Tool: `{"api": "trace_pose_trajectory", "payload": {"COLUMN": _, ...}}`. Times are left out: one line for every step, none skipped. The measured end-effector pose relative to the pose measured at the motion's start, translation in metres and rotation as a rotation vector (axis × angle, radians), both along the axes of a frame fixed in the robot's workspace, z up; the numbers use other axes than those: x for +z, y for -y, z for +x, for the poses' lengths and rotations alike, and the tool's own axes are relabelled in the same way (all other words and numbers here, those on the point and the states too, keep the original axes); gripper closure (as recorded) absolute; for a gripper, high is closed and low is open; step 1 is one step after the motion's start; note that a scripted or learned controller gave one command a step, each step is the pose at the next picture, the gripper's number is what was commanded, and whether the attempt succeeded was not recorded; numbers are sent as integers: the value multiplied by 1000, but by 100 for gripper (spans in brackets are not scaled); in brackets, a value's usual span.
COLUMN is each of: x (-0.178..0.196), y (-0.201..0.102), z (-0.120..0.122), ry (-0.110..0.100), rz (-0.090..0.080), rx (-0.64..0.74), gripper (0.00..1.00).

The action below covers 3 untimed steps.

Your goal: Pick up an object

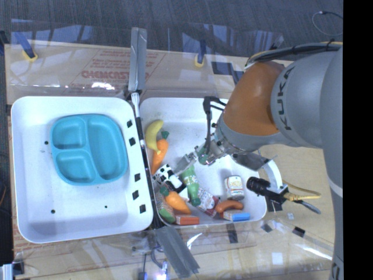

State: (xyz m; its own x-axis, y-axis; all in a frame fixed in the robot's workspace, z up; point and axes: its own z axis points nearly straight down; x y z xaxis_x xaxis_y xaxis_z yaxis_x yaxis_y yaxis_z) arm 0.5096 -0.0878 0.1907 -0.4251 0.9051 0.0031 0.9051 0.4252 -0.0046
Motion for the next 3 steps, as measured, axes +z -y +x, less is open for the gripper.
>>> {"api": "trace_pose_trajectory", "payload": {"x": -96, "y": 19, "z": -33, "ry": 4, "rz": 0, "rx": 14, "gripper": 0}}
{"api": "trace_pose_trajectory", "payload": {"x": -86, "y": 19, "z": -32, "ry": 3, "rz": 0, "rx": 20, "gripper": 100}}
{"api": "trace_pose_trajectory", "payload": {"x": 37, "y": -79, "z": -32, "ry": 6, "rz": 0, "rx": 150, "gripper": 100}}
